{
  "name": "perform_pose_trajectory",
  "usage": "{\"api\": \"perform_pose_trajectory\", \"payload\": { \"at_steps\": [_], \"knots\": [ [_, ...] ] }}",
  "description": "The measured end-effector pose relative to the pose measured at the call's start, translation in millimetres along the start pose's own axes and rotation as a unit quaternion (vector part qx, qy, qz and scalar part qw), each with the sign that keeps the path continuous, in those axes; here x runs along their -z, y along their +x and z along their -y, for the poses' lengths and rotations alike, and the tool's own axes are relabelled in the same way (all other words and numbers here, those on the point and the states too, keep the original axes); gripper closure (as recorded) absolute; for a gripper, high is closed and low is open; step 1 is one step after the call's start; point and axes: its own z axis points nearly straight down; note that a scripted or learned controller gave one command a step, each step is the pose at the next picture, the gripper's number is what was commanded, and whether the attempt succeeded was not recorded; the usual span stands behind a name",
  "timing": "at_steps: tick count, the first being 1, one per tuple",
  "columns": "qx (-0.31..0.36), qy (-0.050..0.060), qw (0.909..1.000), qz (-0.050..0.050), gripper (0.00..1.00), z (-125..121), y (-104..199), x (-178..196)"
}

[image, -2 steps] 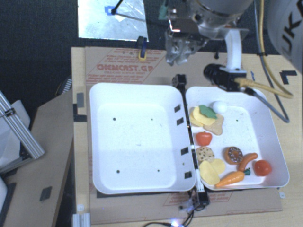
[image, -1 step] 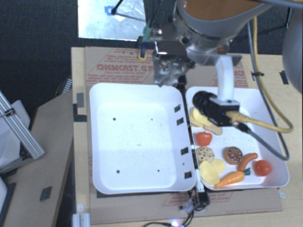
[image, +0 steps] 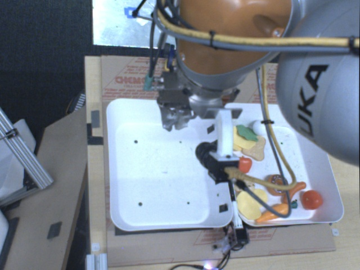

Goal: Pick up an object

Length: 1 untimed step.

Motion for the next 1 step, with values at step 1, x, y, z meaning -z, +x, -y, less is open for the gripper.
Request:
{"api": "perform_pose_trajectory", "payload": {
  "at_steps": [1],
  "knots": [
    [0.000, -0.009, 1.0000, -0.004, 1.00, 0.0, -10.2, 95.9]
  ]
}}
